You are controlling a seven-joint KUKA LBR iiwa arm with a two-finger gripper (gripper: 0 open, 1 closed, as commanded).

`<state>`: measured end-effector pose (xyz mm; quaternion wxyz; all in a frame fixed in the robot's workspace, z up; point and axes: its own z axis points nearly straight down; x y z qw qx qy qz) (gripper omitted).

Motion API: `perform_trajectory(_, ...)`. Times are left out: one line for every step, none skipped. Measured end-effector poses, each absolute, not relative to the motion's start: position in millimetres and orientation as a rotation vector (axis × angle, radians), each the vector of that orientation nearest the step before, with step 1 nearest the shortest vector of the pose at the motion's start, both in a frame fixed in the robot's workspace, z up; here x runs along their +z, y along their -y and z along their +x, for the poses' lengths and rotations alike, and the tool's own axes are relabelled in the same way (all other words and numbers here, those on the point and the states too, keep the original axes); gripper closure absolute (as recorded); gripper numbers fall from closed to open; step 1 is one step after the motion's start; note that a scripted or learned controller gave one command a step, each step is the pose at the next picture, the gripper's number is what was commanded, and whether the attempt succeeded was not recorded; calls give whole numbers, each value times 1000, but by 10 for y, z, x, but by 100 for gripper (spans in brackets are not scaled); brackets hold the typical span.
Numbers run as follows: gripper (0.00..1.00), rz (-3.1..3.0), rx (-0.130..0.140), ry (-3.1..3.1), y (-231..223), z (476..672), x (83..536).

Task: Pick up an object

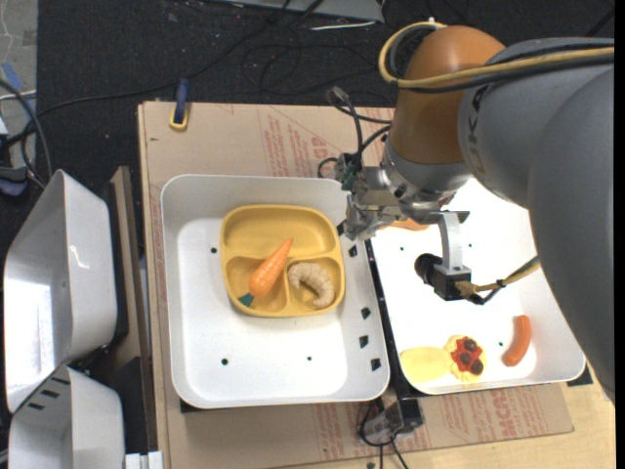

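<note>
A yellow divided plate [244,231] lies in the left bin [195,291]. An orange carrot [270,267] rests across the plate's middle, and a pale curled shrimp [313,281] sits in its lower right compartment. In the right bin [508,223], an orange sausage [517,340] lies near the right wall, and a flat yellow piece topped with red berries [451,358] lies at the front. My gripper [354,219] hangs over the seam between the two bins, just off the plate's upper right corner. I see nothing between its tips.
The grey arm with its orange band [439,96] covers the back of the right bin. A black block on a white bracket [444,274] hangs below the wrist. A small orange edge [410,226] peeks out under the wrist. Cables cross the dark floor behind.
</note>
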<state>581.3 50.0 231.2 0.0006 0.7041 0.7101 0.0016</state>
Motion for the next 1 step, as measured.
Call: perform_trajectory(100,2212,4,-2228,-943,6114,2216)
